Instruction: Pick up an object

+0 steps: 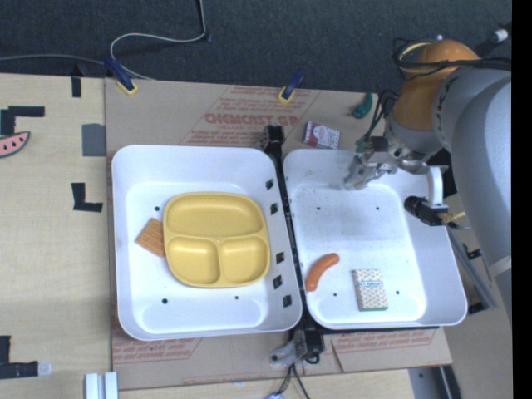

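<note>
A sheet of brown cardboard (pixel 241 119) with red print covers the bench under 2 shallow white bins, with pale wood (pixel 50 223) to the left and dark carpet (pixel 249 15) at the far side. 2 clamps, 1 blue and yellow (pixel 122 76) and 1 yellow (pixel 291 89), sit on the cardboard's far edge.

The left bin (pixel 133 306) holds 2 things: 1 yellow divided tray (pixel 217 238) with 3 compartments, and 1 tan cracker-like piece (pixel 150 238) tucked against the tray's left side.

The right bin (pixel 432 306) also holds 2: 1 orange sausage-shaped piece (pixel 321 270) near the left wall, and 1 small printed box (pixel 370 289) just right of it, apart.

The gripper (pixel 359 175) hangs over the right bin's far edge, well apart from both; whether its fingers are apart or together I cannot tell.
</note>
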### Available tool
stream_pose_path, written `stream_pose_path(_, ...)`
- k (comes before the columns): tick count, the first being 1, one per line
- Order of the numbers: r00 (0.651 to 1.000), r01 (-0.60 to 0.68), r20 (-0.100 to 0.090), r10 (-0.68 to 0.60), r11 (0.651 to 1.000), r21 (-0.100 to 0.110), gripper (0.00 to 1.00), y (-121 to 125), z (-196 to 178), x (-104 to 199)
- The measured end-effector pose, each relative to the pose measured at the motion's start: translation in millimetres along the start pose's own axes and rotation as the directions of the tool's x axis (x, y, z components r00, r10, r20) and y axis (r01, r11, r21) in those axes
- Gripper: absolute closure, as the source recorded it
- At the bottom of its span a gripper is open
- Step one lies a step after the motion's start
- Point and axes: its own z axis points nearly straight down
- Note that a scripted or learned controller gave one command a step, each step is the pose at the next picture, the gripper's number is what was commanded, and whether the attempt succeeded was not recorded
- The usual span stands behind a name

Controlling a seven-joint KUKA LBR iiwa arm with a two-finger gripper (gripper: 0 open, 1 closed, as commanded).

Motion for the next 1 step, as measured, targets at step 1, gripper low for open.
stream_pose_path(1,1.0,0.0,0.001,0.0,1.0,0.001,0.0,-0.3,0.5,-0.2)
